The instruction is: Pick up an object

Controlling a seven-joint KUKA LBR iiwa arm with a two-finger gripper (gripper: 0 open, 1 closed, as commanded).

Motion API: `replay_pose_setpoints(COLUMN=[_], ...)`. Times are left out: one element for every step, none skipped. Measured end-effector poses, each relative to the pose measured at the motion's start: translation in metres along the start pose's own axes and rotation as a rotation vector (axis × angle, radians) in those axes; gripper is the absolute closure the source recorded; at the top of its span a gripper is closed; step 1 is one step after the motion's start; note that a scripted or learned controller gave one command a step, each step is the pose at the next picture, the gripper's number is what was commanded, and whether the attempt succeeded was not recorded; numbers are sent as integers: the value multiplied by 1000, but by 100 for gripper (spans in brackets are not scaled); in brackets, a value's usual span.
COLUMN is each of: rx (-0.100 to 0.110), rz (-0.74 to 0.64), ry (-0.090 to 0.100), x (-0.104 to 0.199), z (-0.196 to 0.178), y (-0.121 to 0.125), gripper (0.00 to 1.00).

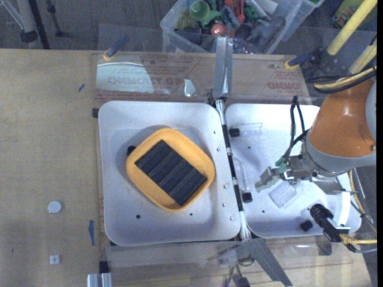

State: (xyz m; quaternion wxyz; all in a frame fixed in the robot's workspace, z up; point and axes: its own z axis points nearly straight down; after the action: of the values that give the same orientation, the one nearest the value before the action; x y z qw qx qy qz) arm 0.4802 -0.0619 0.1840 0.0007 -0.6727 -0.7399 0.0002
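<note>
A yellow-orange rounded square object [170, 169] with a black ribbed top lies tilted in the middle of the left bin [114, 124]. A small black piece [130, 150] peeks out from under its upper left edge. My gripper [267, 179] hangs low over the middle of the right bin [263, 115], pointing left. A clear plastic piece [282, 195] lies on the bin floor just below and to the right of it. Another faint clear piece [251, 128] rests near the bin's upper left corner.
Small black bits [234, 132] [246, 197] sit along the ridge between the bins, and one more [306, 225] lies near the right bin's front. A clear tub of toys [239, 11] stands behind the bins. Cardboard [155, 73] lies at the back, and a grey disc [54, 207] on the bench at left.
</note>
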Motion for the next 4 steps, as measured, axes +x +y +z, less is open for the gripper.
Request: replay_pose_setpoints(rx=[-5, -2, -3, 0], rz=[4, 341, 802, 1215], ry=[-2, -2, -2, -2], x=[-2, -11, 13, 13], z=[-10, -109, -127, -125], y=[1, 1, 1, 5], gripper=[100, 100, 100, 100])
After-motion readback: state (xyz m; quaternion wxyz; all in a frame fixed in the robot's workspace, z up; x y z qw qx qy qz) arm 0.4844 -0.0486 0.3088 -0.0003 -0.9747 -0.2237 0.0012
